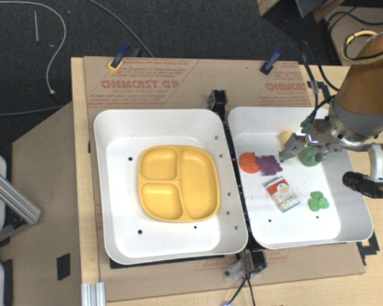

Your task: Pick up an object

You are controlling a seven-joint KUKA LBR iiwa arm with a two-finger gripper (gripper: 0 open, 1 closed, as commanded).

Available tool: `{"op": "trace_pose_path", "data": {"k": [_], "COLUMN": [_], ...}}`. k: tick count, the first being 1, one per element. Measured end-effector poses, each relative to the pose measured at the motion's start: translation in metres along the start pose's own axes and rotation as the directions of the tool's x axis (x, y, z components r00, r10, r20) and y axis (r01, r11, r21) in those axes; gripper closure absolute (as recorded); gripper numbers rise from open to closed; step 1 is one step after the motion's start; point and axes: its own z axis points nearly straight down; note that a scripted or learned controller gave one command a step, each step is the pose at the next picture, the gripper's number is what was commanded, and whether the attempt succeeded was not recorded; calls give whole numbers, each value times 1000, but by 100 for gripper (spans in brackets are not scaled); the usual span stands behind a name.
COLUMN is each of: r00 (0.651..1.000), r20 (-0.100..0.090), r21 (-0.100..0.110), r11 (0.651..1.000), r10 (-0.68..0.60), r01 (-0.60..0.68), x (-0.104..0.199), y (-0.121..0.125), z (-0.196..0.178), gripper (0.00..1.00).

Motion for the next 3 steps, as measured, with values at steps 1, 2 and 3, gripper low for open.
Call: {"op": "trace_pose_path", "data": {"k": [1, 2, 3], "r00": [1000, 1000, 1000], "r20": [-1, -1, 0], "r21": [5, 4, 2], "r11": [1000, 1000, 1000], "r10": [1, 0, 1], "r01": [-1, 0, -1], "x": [9, 16, 16], "y": [-2, 3, 3], "z": [46, 105, 112], "gripper": [0, 0, 0]}}
